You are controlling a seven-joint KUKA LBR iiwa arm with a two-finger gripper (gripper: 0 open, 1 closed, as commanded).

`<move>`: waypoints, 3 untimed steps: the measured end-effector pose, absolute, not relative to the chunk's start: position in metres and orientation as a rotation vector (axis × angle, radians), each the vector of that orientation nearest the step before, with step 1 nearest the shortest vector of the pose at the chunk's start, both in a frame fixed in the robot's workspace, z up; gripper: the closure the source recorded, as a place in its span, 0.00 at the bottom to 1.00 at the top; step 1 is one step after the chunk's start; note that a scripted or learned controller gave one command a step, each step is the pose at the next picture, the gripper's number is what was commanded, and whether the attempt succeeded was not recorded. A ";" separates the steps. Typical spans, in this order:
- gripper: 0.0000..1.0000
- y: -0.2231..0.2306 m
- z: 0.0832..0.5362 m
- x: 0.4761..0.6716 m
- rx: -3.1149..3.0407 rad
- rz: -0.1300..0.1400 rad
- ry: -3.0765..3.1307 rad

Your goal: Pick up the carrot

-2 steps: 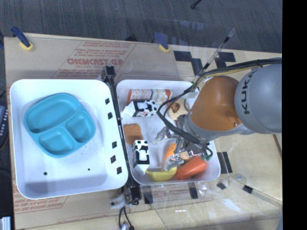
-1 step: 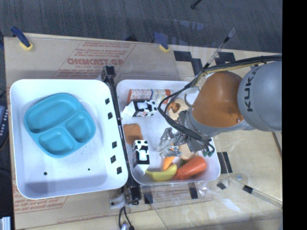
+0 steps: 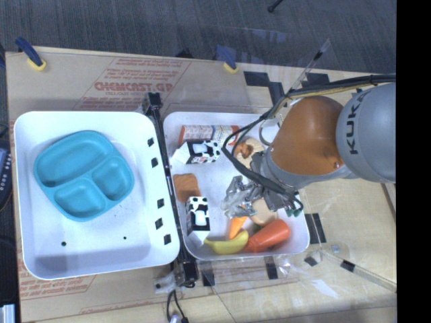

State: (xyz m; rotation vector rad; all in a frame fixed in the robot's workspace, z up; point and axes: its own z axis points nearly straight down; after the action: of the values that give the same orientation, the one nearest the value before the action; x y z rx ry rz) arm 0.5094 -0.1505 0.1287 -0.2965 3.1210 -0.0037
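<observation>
Carrot (image 3: 235, 227) first: small orange wedge at the near edge of the right bin (image 3: 296, 244), wedged between the yellow banana (image 3: 227, 245) and a bigger red-orange pepper-like piece (image 3: 269, 235), touching both. Going by size: tabletop (image 3: 121, 86) with cardboard sheet, grey arm (image 3: 370, 140) with orange band reaching in from the right, left bin (image 3: 87, 254) holding a blue divided plate (image 3: 84, 173), right bin cluttered with a can (image 3: 209, 133), cow-print blocks (image 3: 197, 215), brown block (image 3: 186, 184). Hand (image 3: 244, 197) hovers right above the carrot, nothing between its fingers; how wide it is set I cannot tell. Carrot looks like toy plastic: light, stiff, probably slick. Best grip across its exposed upper end, clear of the banana; crowding risks grabbing a neighbour.
</observation>
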 end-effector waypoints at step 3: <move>0.00 -0.184 0.096 0.497 0.304 -0.001 3.120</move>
State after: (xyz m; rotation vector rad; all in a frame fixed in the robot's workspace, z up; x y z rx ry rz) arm 0.4973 -0.1839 0.0961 0.3038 3.1203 -0.0014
